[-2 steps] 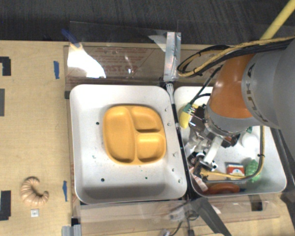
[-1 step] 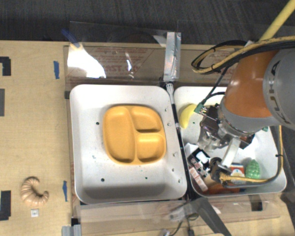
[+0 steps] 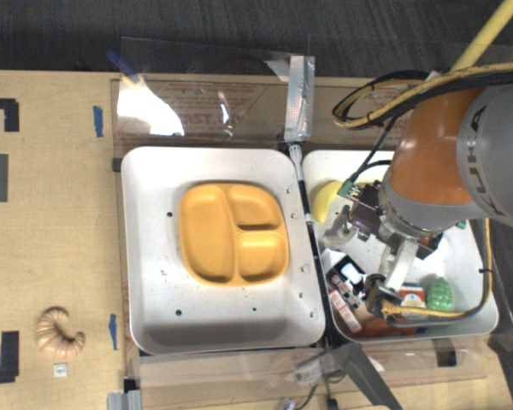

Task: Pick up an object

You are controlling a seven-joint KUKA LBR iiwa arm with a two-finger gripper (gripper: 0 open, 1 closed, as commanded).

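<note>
- Nearest me, bottom left on the bench top: a tan croissant-shaped toy (image 3: 60,331), outside both bins.
- Left bin (image 3: 145,186): I see a yellow divided tray (image 3: 234,231) lying flat at its middle.
- Right bin (image 3: 487,306): clutter at the near end, including a green knobbly object (image 3: 441,294).
- Gripper (image 3: 379,285) low over that clutter; I cannot tell its state.
- A yellow round object (image 3: 326,198) sits further back.

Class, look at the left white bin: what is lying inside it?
Inside the left bin lies one yellow divided tray, three compartments facing up. Whatever is beneath the tray is covered.
</note>
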